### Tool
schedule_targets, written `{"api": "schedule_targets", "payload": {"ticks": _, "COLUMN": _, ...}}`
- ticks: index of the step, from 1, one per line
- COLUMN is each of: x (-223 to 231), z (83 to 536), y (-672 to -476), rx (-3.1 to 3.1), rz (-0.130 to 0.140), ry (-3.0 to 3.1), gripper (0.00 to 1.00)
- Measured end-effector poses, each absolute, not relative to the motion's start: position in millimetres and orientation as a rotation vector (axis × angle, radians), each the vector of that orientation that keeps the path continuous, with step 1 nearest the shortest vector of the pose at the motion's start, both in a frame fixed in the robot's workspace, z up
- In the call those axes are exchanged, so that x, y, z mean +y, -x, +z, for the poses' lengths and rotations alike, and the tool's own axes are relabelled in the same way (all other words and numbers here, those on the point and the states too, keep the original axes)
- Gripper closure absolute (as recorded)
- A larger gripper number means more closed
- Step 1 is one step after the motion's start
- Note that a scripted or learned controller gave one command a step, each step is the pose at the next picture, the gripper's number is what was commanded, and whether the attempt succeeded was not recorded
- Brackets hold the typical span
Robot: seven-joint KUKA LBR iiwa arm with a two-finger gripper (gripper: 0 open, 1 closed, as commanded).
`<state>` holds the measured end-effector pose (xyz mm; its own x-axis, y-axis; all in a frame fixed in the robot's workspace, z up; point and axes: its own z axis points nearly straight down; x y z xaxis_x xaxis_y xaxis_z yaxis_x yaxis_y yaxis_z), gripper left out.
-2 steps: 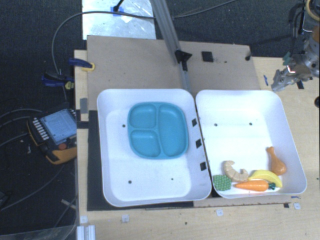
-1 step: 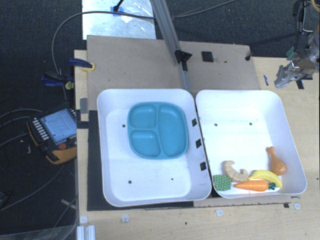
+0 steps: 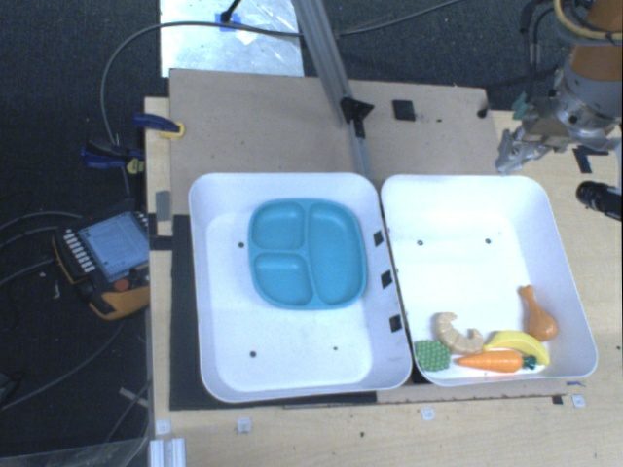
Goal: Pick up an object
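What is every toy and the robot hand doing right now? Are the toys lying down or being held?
end effector: above the right bin's far rim, holding nothing
blue plate: flat in the left bin, nothing on it
carrot: lying in the right bin's near corner
banana: lying beside the carrot
drumstick: lying near the right wall
green piece: lying by the near-left corner

The grey arm [image 3: 594, 27] runs off the top right edge; the gripper [image 3: 513, 154] is too blurred to read.
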<state>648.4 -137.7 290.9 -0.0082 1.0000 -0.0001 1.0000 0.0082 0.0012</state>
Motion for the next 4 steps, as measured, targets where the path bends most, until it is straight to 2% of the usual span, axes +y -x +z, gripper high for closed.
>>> {"api": "schedule_targets", "payload": {"ticks": 2, "x": -35.9, "z": 286.4, "y": -626.9, "rx": 2.232, "rz": 0.002, "ry": -2.211, "gripper": 1.00}}
{"api": "schedule_targets", "payload": {"ticks": 3, "x": 8.3, "z": 271.6, "y": -628.3, "rx": 2.231, "rz": 0.002, "ry": -2.212, "gripper": 1.00}}
{"api": "schedule_targets", "payload": {"ticks": 4, "x": 57.9, "z": 262.2, "y": -609.9, "rx": 2.233, "rz": 0.000, "ry": -2.212, "gripper": 1.00}}
